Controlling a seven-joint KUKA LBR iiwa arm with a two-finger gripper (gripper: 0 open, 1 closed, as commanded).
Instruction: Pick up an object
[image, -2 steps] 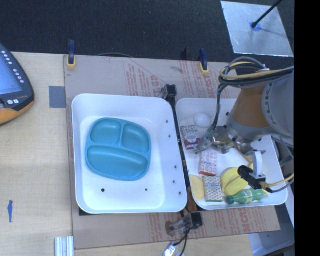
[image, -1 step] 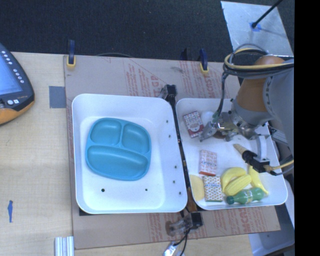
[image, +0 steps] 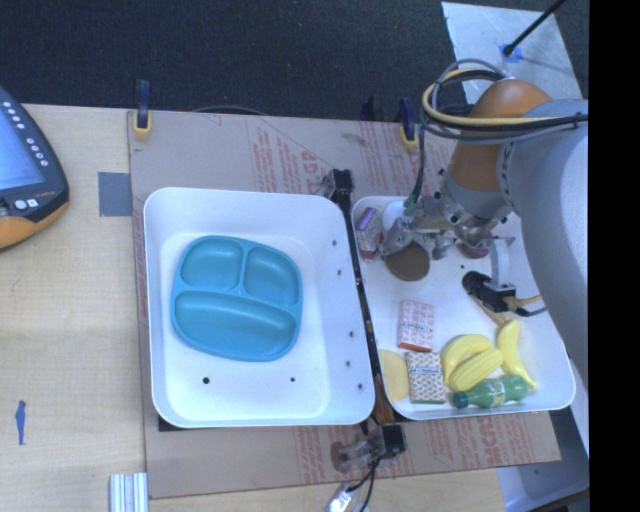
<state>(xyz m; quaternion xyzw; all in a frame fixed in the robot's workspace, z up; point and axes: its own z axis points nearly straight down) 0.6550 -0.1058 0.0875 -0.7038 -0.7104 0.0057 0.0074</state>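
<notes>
The gripper (image: 420, 232) hangs low at the right bin's (image: 556, 352) far end, just above a brown round object (image: 407, 263); whether it is open or closed, I cannot tell. Bananas (image: 474, 358) and packets (image: 417, 325) lie nearer, and the left bin (image: 330, 385) holds a blue tray (image: 238, 297).

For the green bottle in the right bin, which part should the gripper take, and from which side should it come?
Grip the green bottle across its middle, coming straight down from above. It lies flat on its side near the front wall of the right bin, with the bananas close behind it, so closing across its narrow width looks the safest choice, though space is tight.
</notes>
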